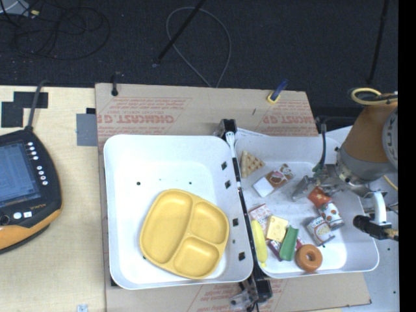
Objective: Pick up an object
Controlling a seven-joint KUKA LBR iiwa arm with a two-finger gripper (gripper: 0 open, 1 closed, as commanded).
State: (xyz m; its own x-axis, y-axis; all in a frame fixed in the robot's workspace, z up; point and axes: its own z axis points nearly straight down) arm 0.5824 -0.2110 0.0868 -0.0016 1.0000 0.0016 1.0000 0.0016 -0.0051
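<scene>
Camera view: we found the tool [304, 188] low in the right bin [364, 260], reaching in from the right. Its fingers looked slightly apart with nothing clamped between them. Just to the tool's right lay a small red object [318, 197]; to its left, a white block [262, 186] and a waffle wedge [251, 164]. Below the tool sat a doughnut [308, 257], a green packet [289, 240] and a banana [259, 242]. Far left of the tool, the left bin [162, 158] held a yellow divided plate [183, 234].
</scene>
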